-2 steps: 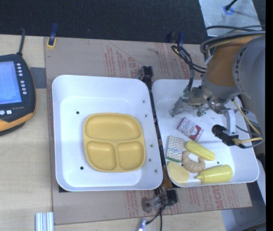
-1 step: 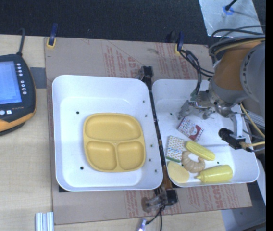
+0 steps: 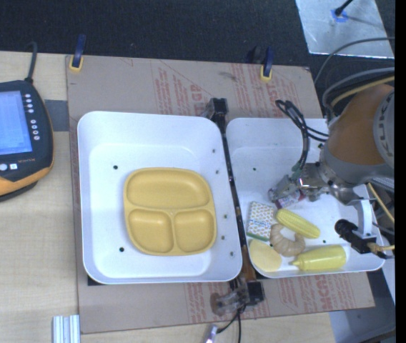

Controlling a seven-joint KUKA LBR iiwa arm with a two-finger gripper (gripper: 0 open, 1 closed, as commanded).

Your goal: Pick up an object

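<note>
My gripper (image 3: 286, 190) hangs low over the middle of the right bin (image 3: 260, 145), reaching in from the right. Just below it lies a yellow corn cob (image 3: 297, 223). A tan shrimp-like piece (image 3: 286, 241) sits under the corn, with a yellow squeeze bottle (image 3: 320, 259) to its right and a pale yellow slice (image 3: 264, 257) to its left. A small patterned green-and-white packet (image 3: 260, 219) lies left of the corn. Nothing shows between the gripper's tips.
The left bin (image 3: 103, 163) holds a yellow three-compartment plate (image 3: 169, 210). A teach pendant (image 3: 6, 138) lies on the bench at far left. Cables (image 3: 296, 123) loop over the right bin's back. Blue clamps (image 3: 266, 61) pin the cardboard at the rear.
</note>
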